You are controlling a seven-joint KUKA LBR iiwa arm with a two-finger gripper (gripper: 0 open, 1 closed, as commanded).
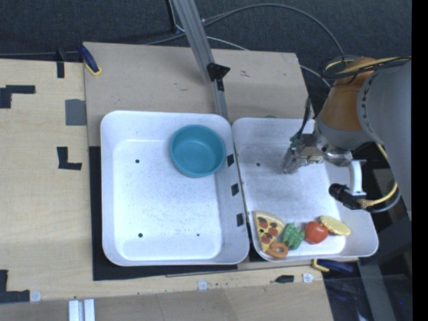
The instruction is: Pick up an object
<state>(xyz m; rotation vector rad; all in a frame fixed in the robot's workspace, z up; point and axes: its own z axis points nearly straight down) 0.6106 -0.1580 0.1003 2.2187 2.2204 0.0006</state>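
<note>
Blue plastic is showing first: a round bowl (196,150) is sitting in the upper right part of the left bin (127,199), close to the wall it shares with its neighbour. Both white bins are lying side by side on the wooden bench (40,179), touching along their inner edges. A grey metal pole (200,45) is slanting down from the top of the view toward the gap between them. In the right bin (267,179), a row of small toy foods is lying along the near wall: a pizza slice (268,231) at the left end, a green piece (292,235) just beside it, then a tomato (315,232), and a yellow piece (335,225) touching the tomato on its right. Above that row, well apart from it, the claw (294,164) is hanging over the bare middle of the right bin, pointing down and leftward, and nothing is sitting between its tips; whether its tips are spread or closed is too blurred to tell. Behind it, the grey arm with its orange band (344,105) is reaching in from the right.
</note>
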